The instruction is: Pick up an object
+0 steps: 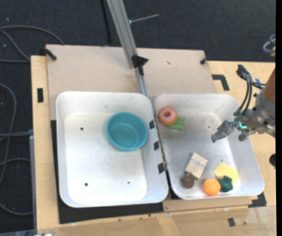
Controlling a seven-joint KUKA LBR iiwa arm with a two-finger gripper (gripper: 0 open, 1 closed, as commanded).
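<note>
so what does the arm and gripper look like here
The arm enters at the right edge, showing a strip of orange band above a grey wrist. Black cables loop beside it. The gripper is grey metal with a small teal-green spot near its base.

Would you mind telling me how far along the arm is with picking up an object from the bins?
Nothing looks picked up yet. The gripper is over the right bin, above bare floor. The pink ring, patterned block, yellow piece, orange ball and brown ball all lie on the bin floor; the blue bowl sits in the left bin. Left: reaching, gripping and lifting one.
</note>
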